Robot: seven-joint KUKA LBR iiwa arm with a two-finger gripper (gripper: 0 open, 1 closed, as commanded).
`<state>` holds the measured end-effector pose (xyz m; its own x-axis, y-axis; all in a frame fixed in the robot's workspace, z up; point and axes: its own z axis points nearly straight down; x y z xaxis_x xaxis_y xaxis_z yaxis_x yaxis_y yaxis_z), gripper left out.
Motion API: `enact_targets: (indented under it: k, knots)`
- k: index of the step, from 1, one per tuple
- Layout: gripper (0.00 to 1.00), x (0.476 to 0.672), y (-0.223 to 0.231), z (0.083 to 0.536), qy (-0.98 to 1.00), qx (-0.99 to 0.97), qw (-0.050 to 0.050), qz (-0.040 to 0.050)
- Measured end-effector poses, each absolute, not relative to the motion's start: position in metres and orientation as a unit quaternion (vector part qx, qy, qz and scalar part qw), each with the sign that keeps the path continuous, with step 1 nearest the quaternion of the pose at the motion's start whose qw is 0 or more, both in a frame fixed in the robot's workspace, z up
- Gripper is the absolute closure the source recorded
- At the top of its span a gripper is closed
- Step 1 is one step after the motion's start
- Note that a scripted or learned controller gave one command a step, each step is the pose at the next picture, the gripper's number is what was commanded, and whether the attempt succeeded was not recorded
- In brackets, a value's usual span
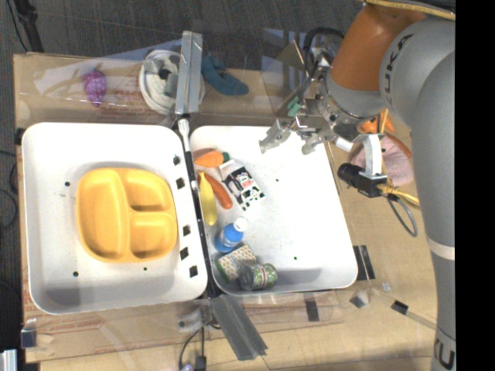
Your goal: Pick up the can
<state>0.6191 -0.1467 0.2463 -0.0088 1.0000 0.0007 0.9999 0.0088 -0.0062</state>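
**Gripper spread over the far edge, can at the near edge**

I see the gripper [292, 138] hanging over the right bin's [325, 222] far edge, fingers spread with nothing between them. The can [258, 276] lies on its side at the near wall, beside a blue bottle [230, 236].

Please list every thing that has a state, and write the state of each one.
Gripper: open, holding nothing, above the right bin's far edge.
Can: lying on its side at the right bin's near edge.
Bottle: lying down, cap on.
Tray: flat in the left bin, compartments bare.
Right bin: things crowded along its left side.
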Motion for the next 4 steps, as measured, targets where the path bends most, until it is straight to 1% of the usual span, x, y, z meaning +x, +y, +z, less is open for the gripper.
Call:
enact_targets:
  k: [1, 2, 3, 4]
  knots:
    - [0.0, 0.542, -0.138, 0.174, -0.676, -0.737, 0.003, 0.0021]
    - [0.0, 0.603, -0.111, 0.101, -0.667, -0.745, -0.005, -0.0039]
    - [0.0, 0.631, -0.122, 0.092, -0.451, -0.892, 0.001, 0.0008]
    - [0.0, 0.564, -0.126, 0.094, -0.631, -0.776, 0.003, 0.0015]
